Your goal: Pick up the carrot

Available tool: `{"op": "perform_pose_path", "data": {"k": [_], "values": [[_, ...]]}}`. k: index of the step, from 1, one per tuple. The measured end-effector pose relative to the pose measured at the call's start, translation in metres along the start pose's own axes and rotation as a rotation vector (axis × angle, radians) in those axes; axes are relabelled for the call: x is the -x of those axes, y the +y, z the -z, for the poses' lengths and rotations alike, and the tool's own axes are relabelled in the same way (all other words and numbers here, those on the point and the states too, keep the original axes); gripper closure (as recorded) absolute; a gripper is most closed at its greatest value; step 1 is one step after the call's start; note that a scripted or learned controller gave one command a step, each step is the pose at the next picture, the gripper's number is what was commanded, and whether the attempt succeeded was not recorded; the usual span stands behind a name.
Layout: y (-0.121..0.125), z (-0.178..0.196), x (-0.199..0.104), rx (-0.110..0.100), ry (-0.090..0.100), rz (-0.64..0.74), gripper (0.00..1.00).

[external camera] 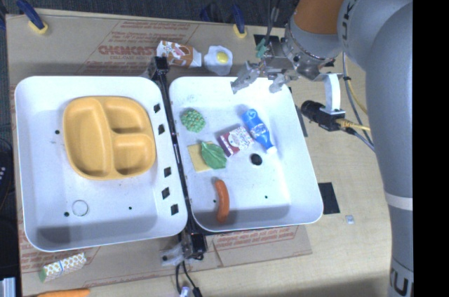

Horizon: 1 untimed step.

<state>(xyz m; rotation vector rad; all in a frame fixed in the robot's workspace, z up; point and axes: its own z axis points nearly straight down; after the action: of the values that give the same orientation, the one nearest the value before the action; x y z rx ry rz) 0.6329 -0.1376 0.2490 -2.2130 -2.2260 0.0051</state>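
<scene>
- Down in the right bin (302,197), near its front wall, lies the orange carrot (222,200).
- Just above the carrot sit a green leaf (212,154) and a yellow square (198,157).
- Farther back are a red packet (234,140), a blue bottle (257,128) and a bumpy green ball (193,120).
- Up at the bin's back rim hangs the claw (261,79), spread apart and gripping nothing, well apart from the carrot.
- Over in the left bin (35,169) sits a yellow tray (109,136).

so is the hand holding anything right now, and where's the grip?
Nothing held. The hand is open above the right bin's far edge, with nothing between its fingers. The carrot lies near the bin's front wall, apart from the hand.
</scene>
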Motion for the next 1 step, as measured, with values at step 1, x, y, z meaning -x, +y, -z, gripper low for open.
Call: {"op": "perform_pose_path", "data": {"k": [1], "values": [[-0.0641,-0.1096,-0.0102,-0.002,0.001,-0.008,0.0]]}}
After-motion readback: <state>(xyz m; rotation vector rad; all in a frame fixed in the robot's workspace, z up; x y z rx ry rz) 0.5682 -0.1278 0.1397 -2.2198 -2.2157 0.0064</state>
